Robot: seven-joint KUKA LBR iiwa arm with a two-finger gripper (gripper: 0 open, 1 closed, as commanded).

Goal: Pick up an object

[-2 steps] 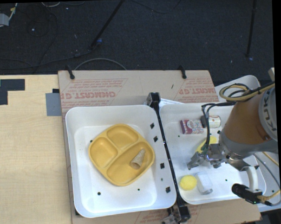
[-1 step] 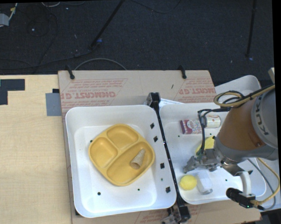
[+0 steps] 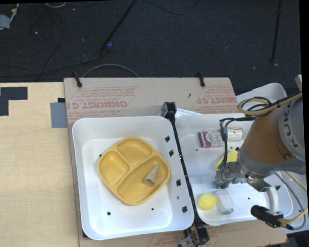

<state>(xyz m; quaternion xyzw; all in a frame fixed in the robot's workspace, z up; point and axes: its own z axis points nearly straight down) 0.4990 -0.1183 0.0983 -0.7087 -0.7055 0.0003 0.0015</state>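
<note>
Yellow: one ball [image 3: 207, 201], one divided plate [image 3: 121, 170]; gripper [image 3: 224, 182] state unclear.

The arm [image 3: 293, 135] is thick and rounded, grey at its right end with a broad orange band nearer the wrist. Yellow and black cables loop around it, and its wrist hardware [image 3: 229, 176] is dull grey metal.

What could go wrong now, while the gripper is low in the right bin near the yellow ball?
The gripper sits between the yellow ball and a clear item; closing here may catch nothing, or nudge the ball so that it rolls away. The arm covers part of the right bin, so things under it could be bumped unseen.
</note>
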